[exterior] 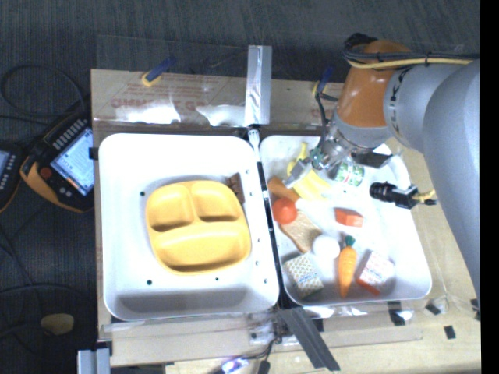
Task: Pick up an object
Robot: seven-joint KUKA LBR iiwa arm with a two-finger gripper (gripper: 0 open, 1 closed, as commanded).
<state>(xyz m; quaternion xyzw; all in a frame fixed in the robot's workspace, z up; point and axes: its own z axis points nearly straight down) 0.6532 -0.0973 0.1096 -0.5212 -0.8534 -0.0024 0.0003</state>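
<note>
Objects: a heap of toy food is seen in the right bin (417, 283), well apart from the yellow tray (199, 224).
Carrot (346, 267): laid near the front wall of the right bin, green top pointed away from it, just beside a white egg (325, 248).
Tomato (284, 211): set near the divider between the bins, touching a brown cracker (300, 231).
Other pieces: an orange block (349, 218) in the middle, a red-and-white box (374, 271) at the front right, a yellow piece (310, 184) at the back.
Left bin (117, 178): occupied by the yellow tray, laid flat.
Gripper (327, 160): lowered over the back of the right bin, just above the yellow piece; whether the claw is apart or together cannot be told.
Arm (421, 107): reached in from the right, orange band above the wrist.
</note>
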